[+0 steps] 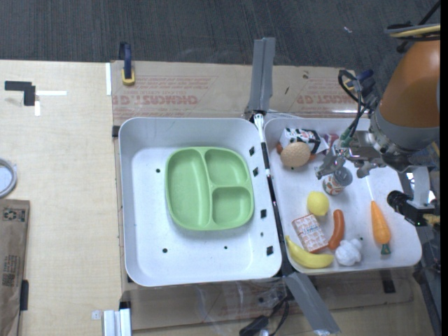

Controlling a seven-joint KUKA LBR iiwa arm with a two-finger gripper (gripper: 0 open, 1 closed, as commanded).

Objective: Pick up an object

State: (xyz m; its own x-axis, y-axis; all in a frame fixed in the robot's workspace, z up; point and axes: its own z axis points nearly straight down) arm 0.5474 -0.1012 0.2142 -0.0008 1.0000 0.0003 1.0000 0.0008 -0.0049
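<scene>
- Toy food lies all through the right bin [400, 252], the one I hang over, and nothing in it is singled out for me.
- Nearest to me is a small round can-like thing [334, 183], directly under my gripper [338, 168]; whether my tips touch it I cannot tell.
- My fingers point down toward it, but the view does not let me judge how wide they stand or whether anything sits between them.
- Just beyond that thing, toward the bin's near wall, lies a yellow lemon [318, 204].
- Beside the lemon, a red sausage [337, 229] lies lengthwise, and next to that a small red-and-white packet [309, 232].
- Along the near edge a yellow banana [309, 256] curves under the packet, with a white lumpy piece [348, 252] just beside its end.
- Toward the arm's side of me, an orange carrot [379, 225] lies near the bin's outer wall.
- On my other side, toward the far corner, sits a brown round piece [296, 155] touching a black-and-white carton [302, 138].
- Well apart from me, across the divider, the left bin [140, 208] holds a green compartment tray [209, 187] lying flat.
- Past the bins, the wooden bench [56, 159] carries a blue-and-yellow clamp [126, 63] at its far edge.
</scene>
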